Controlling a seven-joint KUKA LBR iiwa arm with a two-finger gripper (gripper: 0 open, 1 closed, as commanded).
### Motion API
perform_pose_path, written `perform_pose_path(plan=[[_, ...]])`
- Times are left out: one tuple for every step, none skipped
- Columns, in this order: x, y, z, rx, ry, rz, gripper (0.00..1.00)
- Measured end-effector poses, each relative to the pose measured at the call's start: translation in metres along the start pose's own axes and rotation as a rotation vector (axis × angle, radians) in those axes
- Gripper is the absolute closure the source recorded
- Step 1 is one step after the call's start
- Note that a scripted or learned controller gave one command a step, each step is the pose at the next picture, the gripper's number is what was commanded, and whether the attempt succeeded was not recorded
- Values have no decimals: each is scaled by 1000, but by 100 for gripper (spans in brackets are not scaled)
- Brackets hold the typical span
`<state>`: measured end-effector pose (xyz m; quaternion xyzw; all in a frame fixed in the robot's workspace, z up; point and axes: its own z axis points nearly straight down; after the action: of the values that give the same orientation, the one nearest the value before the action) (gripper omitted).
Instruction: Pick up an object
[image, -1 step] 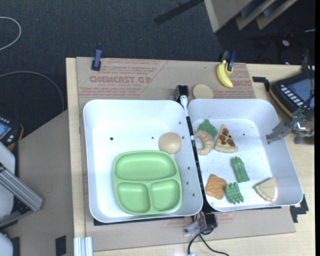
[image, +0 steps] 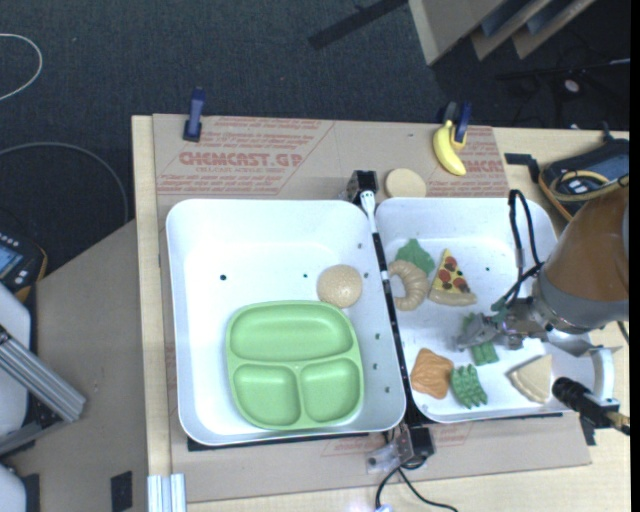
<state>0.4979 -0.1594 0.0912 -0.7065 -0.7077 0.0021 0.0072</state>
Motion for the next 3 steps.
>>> perform_pose_path(plan=[[-4, 3, -19, -16, -9, 4, 100], [57, -19, -108, -21, -7, -5, 100], [115, -20, -92, -10, -4, -4, 100]])
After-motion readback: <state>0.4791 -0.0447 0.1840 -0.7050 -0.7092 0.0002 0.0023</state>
